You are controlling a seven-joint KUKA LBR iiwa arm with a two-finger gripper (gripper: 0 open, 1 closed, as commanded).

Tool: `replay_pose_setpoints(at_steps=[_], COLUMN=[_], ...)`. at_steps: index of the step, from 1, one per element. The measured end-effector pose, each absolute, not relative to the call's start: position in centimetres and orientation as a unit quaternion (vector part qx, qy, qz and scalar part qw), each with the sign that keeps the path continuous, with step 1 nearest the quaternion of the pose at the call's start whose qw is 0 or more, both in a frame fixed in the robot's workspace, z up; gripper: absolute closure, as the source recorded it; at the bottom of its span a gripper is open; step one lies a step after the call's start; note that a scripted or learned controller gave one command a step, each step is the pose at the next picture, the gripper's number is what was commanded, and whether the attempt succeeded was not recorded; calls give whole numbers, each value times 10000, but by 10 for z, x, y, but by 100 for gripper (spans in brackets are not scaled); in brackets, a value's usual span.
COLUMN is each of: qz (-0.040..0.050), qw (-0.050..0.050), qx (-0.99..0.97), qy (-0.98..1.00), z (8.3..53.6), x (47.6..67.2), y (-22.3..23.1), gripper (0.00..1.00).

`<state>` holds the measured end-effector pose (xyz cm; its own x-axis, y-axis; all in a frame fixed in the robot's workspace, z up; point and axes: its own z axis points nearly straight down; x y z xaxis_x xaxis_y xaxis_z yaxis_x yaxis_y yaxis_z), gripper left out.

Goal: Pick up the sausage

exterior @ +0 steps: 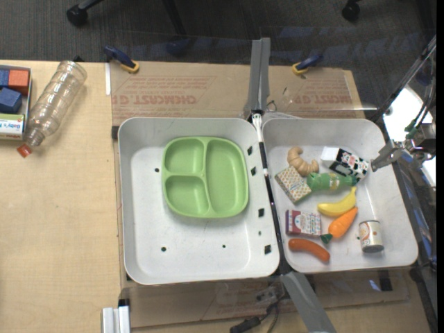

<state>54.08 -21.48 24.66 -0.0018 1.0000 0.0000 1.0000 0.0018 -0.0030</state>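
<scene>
Sausage (309, 249) near right bin's (402, 207) front edge

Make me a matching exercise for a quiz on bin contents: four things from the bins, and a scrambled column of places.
Things:
1. sausage
2. green plate
3. croissant
4. can

Places:
A. far end of the right bin, beside the cracker
B. middle of the left bin
C. near edge of the right bin, below the small carton
D. right bin, near its right wall

Pairs: 1-C, 2-B, 3-A, 4-D
</scene>
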Motion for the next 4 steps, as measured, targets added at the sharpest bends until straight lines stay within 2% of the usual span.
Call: replay_pose_setpoints(at_steps=[1, 2, 3, 4], qz=[-79, -84, 4, 11], qw=[-103, -110, -7, -4], qx=[-6895, -6879, -7216, -7596], qy=[-7242, -7257, -6923, -6503], z=[120, 130, 220, 273], x=[625, 626, 625, 657], y=[-219, -219, -169, -140], gripper=[0, 100, 100, 100])
